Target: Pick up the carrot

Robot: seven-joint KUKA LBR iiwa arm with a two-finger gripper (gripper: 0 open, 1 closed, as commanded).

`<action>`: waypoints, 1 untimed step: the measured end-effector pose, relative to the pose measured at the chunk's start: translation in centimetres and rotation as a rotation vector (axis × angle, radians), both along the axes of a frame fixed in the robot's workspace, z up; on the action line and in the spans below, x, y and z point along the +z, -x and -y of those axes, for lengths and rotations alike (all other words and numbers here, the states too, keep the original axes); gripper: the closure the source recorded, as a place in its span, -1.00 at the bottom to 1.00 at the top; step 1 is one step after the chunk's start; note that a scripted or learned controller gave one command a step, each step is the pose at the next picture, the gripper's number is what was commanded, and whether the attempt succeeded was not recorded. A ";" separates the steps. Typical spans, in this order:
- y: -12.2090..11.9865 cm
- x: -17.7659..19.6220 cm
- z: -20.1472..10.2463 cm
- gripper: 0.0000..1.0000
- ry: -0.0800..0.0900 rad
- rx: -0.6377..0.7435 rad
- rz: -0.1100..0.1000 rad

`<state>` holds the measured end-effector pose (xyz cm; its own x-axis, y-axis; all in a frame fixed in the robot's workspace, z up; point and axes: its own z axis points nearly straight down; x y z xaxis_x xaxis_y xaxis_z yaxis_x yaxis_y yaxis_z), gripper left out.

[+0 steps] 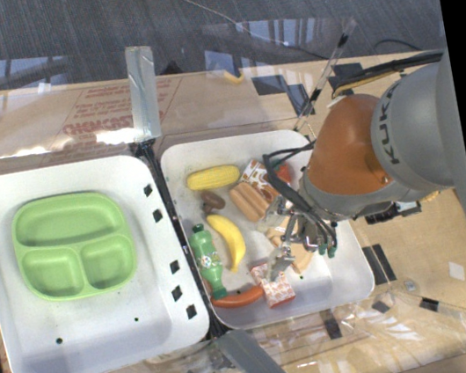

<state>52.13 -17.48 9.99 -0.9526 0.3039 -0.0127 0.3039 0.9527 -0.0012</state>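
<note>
Now slim orange carrot (238,298) lies at smooth white bin's (352,281) near wall; hand (290,247) state unclear.

I observe the carrot (237,297) in the right-hand bin (357,280), at its front edge near the front-left corner. It is a slender orange-red item, lying flat on the bin floor with its long axis running left to right, parallel to the front wall. Its left end sits just below the base of the green bottle (208,261); its right end meets the red-and-white packet (278,289). I cannot tell which end tapers.
</note>
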 end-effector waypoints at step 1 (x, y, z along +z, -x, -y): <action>-4.7 2.0 -6.2 -1.00 -0.007 0.026 -0.008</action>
<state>56.80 -11.26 11.98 -0.9602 0.2792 -0.0028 0.2792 0.9602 0.0033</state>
